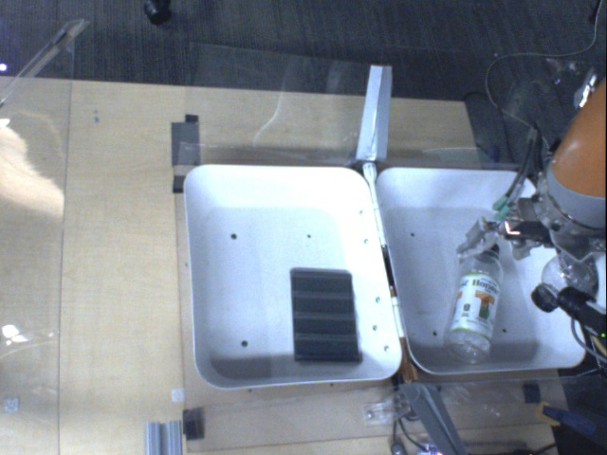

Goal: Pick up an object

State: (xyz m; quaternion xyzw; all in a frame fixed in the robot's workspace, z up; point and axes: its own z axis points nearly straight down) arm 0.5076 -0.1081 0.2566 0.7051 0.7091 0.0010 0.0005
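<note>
A clear plastic bottle (474, 309) with a white, green and orange label lies in the right bin (427, 207), its neck pointing toward the far side. My gripper (484, 242) hangs at the end of the grey arm, right over the bottle's neck end. Whether it touches the bottle is unclear from this angle. A black ribbed rectangular block (325, 315) lies flat in the left bin (247, 216), toward its near right corner, far from the gripper.
The two bins meet at a shared rim (384, 263) in the middle. A grey upright post (376, 112) stands behind that seam. Cables and arm hardware (569, 297) crowd the right bin's right side. A clear panel covers the bench at left.
</note>
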